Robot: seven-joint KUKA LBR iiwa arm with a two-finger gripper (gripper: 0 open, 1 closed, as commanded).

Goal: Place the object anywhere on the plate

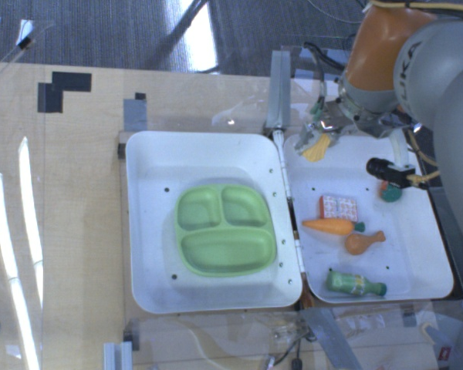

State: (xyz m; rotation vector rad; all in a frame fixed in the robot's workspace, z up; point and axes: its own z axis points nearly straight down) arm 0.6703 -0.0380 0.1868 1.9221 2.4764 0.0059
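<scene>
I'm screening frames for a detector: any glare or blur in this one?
Camera view: bright window glare streaks the floor and bench; the green plate and toy carrot look sharp; the arm near the lens looks soft.

**Worktop and what rests on it**

The pale wood worktop carries two shallow white bins set side by side, their inner rims touching. The left bin sits near the middle of the worktop; the right bin lies against it toward the right edge. Black tape marks lie flat near the far left corner, and a small grey block stands just behind the left bin.
</scene>
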